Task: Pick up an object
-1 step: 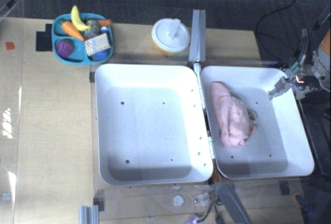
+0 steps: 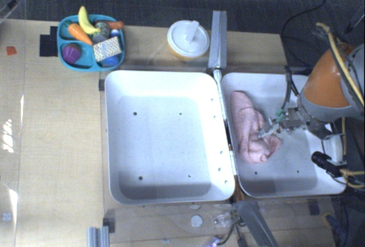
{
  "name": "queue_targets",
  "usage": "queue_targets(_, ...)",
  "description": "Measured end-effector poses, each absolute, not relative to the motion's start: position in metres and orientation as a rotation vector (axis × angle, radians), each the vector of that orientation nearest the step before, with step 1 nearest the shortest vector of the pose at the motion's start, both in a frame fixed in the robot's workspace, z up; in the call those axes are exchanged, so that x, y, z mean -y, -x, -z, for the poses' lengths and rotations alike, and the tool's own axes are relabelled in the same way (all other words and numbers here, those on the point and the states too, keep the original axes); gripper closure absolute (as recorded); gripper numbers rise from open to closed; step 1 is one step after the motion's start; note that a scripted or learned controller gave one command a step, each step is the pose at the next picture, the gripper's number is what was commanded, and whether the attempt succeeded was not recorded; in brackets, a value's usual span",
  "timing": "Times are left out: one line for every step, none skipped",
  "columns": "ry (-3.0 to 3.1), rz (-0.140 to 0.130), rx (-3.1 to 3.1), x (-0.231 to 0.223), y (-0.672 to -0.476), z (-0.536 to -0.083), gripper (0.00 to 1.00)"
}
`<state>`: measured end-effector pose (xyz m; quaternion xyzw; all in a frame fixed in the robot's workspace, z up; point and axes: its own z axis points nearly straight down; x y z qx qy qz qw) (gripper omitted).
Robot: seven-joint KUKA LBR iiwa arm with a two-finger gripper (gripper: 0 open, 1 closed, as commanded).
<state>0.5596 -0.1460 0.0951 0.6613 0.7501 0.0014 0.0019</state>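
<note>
A pink crumpled cloth (image 2: 249, 126) lies in the left half of the right white bin (image 2: 296, 177). The arm comes in from the right, its orange band above the wrist. My gripper (image 2: 270, 129) sits low at the cloth's right edge, its metal fingers touching or pressing into the fabric. The fingers look close together at the cloth's edge, but whether fabric is pinched between them is not clear.
The left white bin (image 2: 162, 183) sits beside the right one, split by a metal divider. Behind the bins stand a blue tray (image 2: 64, 60) of toy food and a white-lidded yellow container (image 2: 188, 39). Cables hang at the right.
</note>
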Motion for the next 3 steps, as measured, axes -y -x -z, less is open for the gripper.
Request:
queue_targets(-2.053,-0.012,-2.361,0.1,-0.568,-0.09,0.0)
queue_targets(-2.05,-0.015,-2.362,0.099,-0.57,-0.099,1.0)
queue_targets(-1.903,0.002,-2.501,0.08,-0.621,-0.182,1.0)
